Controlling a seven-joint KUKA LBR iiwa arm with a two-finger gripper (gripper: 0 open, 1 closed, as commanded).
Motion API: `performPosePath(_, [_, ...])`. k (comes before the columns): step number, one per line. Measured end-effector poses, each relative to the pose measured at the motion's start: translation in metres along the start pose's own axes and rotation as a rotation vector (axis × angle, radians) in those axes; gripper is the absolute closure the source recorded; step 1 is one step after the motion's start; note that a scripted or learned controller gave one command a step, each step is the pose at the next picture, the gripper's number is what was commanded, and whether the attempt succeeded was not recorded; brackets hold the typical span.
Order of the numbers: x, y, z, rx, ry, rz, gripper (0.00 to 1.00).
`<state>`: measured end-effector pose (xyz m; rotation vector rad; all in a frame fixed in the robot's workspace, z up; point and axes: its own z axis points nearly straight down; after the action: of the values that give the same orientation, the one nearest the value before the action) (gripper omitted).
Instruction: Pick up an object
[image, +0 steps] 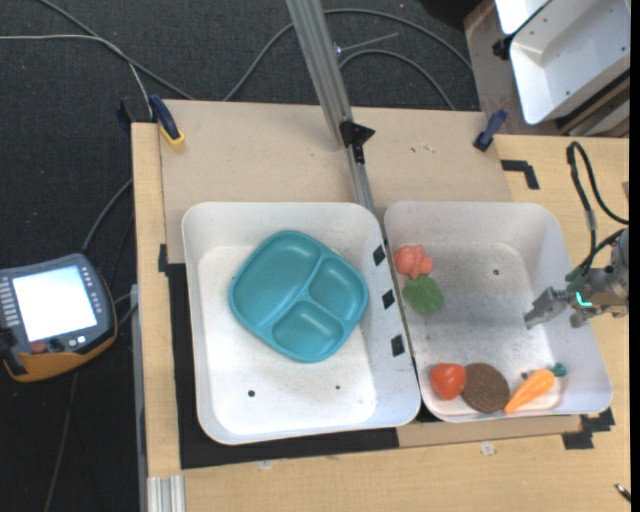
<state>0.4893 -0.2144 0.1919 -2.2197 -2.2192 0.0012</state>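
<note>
Gripper (545, 308) sits at the right edge of the right bin (500, 225), low over the floor; can't tell how its pincer stands from up here, too small and dark. Nothing visibly in it.

Candidates all in the right bin: pink toy food piece (412, 261) and green toy vegetable (424, 295) touching, hard against the left wall; red toy tomato (448, 380), brown disc (cookie or patty, can't say) (485, 387) and toy carrot (534, 389) in a row along the near wall, each touching its neighbour.

Handling guess: play food, so light, stiff, smooth plastic, likely to skate on the bin floor rather than break. Carrot looks the best take: across its thick middle, long axis crossways to the fingers. Tomato is round and would likely squirt out.

Surface: bin floor speckled and scuffed, flat, middle bare. Left bin (215, 300) carries a teal divided plate (298, 294). Room is tight near walls and corners (the crowding could nudge neighbours).
</note>
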Motion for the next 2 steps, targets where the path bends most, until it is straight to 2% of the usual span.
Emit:
performPosePath(1, [0.000, 0.001, -0.001, -0.002, -0.001, 0.000, 0.00])
performPosePath(2, [0.002, -0.004, 0.062, 0.004, 0.003, 0.000, 0.00])
